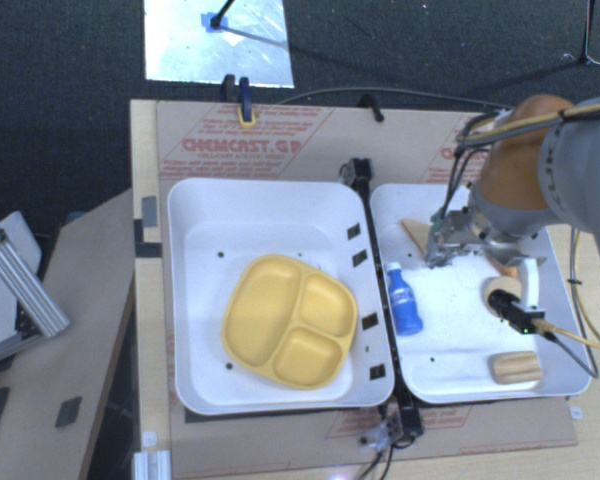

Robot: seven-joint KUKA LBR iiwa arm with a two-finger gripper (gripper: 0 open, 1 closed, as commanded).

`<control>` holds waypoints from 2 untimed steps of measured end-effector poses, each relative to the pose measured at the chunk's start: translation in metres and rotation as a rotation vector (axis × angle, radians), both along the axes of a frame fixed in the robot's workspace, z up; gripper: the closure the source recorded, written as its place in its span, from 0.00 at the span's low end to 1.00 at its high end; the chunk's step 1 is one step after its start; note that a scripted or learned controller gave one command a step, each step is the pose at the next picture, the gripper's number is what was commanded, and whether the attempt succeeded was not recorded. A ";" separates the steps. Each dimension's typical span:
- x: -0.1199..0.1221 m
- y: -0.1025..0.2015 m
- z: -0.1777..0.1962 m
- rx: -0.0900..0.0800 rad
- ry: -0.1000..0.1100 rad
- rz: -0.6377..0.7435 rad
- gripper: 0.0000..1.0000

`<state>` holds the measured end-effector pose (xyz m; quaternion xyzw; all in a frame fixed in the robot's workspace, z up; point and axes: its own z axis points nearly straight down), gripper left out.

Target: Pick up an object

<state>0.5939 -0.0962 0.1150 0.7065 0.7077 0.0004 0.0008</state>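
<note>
Arm's gripper point(442, 251) hovers just right of the blue bottle point(404, 301), probably lining up a grab, can't tell its state.

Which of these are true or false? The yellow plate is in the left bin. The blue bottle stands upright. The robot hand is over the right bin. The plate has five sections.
1. The yellow plate lies in the left bin: true.
2. The blue bottle stands upright: false; it lies on its side in the right bin, near the divider.
3. The gripper is over the right bin: true.
4. The plate has five sections: false; it has three.
</note>
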 end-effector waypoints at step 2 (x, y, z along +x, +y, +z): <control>0.012 -0.010 0.095 0.000 -0.004 0.002 1.00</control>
